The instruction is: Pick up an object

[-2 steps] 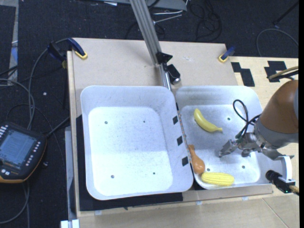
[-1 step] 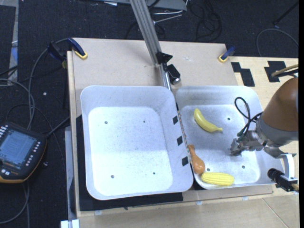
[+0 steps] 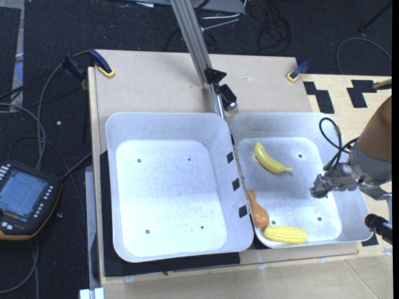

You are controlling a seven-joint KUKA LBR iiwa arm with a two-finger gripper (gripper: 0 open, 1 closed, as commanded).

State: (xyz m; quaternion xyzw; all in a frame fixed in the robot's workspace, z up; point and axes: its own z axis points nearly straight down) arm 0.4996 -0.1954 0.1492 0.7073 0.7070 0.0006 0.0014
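The right bin (image 3: 324, 143) holds three things. A yellow banana (image 3: 270, 159) lies near its middle, toward the back. An orange pear-shaped piece (image 3: 257, 212) rests against the left wall. A yellow corn cob (image 3: 286, 234) lies along the front edge. My gripper (image 3: 319, 190) hangs over the right part of this bin, to the right of the banana and above the corn cob's right side. Its tip is small and dark, and nothing shows between it and the bin floor.
The left bin (image 3: 124, 136) adjoins the right one. A slanted metal pole (image 3: 194, 39) rises behind the bins. Black clips (image 3: 236, 182) line the shared wall. A black cable (image 3: 330, 132) loops near my wrist. A teach pendant (image 3: 22, 198) lies at far left.
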